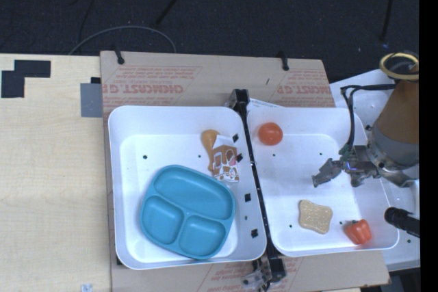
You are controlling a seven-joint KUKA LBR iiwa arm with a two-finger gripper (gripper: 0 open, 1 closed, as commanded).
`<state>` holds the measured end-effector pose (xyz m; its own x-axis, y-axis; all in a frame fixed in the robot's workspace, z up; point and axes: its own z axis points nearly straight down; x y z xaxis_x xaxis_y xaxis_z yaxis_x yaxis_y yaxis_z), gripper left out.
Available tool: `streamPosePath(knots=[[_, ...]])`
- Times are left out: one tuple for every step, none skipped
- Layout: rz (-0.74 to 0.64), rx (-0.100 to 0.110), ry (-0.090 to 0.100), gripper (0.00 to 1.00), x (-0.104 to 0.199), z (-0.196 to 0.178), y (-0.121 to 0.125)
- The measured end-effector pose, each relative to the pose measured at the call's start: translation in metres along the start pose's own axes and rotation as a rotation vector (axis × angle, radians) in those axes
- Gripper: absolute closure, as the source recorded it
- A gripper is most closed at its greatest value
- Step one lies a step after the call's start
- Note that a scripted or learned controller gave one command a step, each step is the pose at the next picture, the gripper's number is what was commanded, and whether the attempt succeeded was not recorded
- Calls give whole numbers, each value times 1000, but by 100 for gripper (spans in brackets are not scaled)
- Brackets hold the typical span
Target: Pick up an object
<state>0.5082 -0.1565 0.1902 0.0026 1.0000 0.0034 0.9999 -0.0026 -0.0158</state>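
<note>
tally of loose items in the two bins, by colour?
Blue: 1, divided plate, left bin
Orange/red: 2, ball and pepper-like piece, right bin
Tan: 2, bread slice; small piece
White printed: 1, packet
Total: 6

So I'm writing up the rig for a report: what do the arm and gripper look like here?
The arm is grey with an orange-brown band above the wrist and a yellowish ring at its top. A black cable loops beside it. The gripper is dark grey metal, with a small bluish light at its base.
</note>
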Motion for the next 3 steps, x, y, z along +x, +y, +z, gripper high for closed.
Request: streamPosePath(knots=[[-3, -12, -2, 0, 0, -6, 3], [-3, -6, 0, 0, 1, 58, 0], [-1, -13, -2, 0, 2, 104, 0]])
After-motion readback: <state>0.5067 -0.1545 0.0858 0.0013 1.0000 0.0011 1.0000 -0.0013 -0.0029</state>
